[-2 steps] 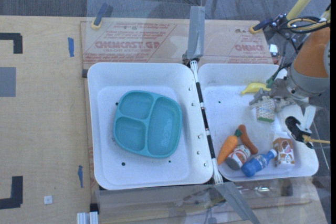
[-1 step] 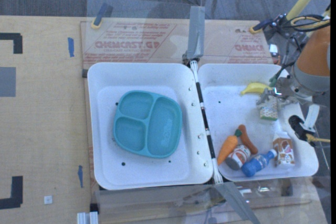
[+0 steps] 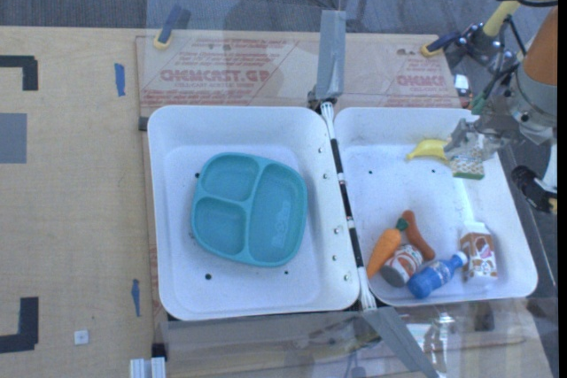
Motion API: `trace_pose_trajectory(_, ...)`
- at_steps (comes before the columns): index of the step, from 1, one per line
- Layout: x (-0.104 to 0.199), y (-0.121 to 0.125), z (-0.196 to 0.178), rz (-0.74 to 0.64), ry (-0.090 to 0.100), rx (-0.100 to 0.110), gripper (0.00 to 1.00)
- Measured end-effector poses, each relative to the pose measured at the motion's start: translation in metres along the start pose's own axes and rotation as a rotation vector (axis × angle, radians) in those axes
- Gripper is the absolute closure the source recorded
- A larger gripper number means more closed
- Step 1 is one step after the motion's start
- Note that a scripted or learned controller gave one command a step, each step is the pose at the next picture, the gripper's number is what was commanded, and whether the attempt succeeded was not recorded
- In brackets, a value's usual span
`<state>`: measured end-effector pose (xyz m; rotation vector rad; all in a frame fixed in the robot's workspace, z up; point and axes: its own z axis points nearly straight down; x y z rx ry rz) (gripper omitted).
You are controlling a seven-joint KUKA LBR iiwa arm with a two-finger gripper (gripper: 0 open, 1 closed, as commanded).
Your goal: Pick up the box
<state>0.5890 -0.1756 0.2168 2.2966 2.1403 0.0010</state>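
Pale wood is seen across the table (image 3: 62, 217), which is marked with black corner shapes and short strips of blue tape near its left side; two shallow white bins are borne side by side upon it. In the left bin (image 3: 177, 133) a teal plate (image 3: 250, 209) with three compartments is laid flat, slightly toward the lower left of the bin's floor. The right bin (image 3: 390, 181) is set touching the left one along a shared rim. In its lower part two toy carrots (image 3: 384, 249) are found close together, one orange and the other a darker orange-red, both tilted; just beside them a small round can (image 3: 404, 264) is lying on its side, and a blue bottle (image 3: 437, 276) is lying next to it. Further right, near the bin's right rim, the box (image 3: 478, 254), a small carton with white and brown print, is resting on the bin floor, well apart from the pincer. In the upper part of the bin a yellow banana (image 3: 429, 150) is seen, just beside the pincer (image 3: 467, 148). The pincer is positioned over the upper right corner of the bin, with a small patterned object (image 3: 469, 164) directly at its tips; whether the fingers are spread or closed cannot be told from this view. The grey arm (image 3: 532, 93) is seen entering from the right.
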Motion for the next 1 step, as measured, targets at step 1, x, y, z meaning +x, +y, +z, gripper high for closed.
trace_pose_trajectory(1,0.0233,-0.0344,0.0648,0.07,0.001,0.004,1.0)
